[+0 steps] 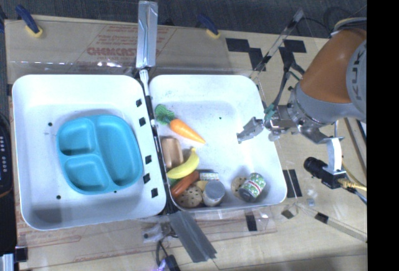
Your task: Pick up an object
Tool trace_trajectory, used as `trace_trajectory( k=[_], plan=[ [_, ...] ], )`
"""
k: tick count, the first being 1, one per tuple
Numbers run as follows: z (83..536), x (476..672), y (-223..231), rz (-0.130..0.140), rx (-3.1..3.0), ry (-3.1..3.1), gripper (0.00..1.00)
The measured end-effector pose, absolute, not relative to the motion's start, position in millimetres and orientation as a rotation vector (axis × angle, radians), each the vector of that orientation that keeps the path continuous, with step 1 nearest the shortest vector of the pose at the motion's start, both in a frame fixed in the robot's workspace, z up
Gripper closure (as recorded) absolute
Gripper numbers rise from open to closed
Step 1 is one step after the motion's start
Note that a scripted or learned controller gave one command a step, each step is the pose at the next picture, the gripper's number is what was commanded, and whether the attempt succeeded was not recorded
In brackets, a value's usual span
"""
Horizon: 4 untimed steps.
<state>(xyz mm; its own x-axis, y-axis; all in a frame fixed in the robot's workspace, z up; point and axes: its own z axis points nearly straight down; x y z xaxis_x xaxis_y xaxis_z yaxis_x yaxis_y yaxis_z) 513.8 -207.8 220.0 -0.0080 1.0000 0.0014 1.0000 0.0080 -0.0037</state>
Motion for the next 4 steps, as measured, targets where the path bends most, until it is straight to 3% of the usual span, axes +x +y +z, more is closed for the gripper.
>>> trace_trajectory(
  k=[1, 2, 3, 4],
  plan=[
    [93.0, 594.4, -198.5, -0.003, -2.385, -2.046, 0.0],
    [90.9, 589.7, -144.9, 0.003, -2.273, -2.161, 0.0],
    [116.3, 564.4, -195.1, 0.003, -2.43, -1.989, 0.0],
    [182.2, 558.1, -170.8, -0.002, -2.295, -2.147, 0.0]
  ],
)
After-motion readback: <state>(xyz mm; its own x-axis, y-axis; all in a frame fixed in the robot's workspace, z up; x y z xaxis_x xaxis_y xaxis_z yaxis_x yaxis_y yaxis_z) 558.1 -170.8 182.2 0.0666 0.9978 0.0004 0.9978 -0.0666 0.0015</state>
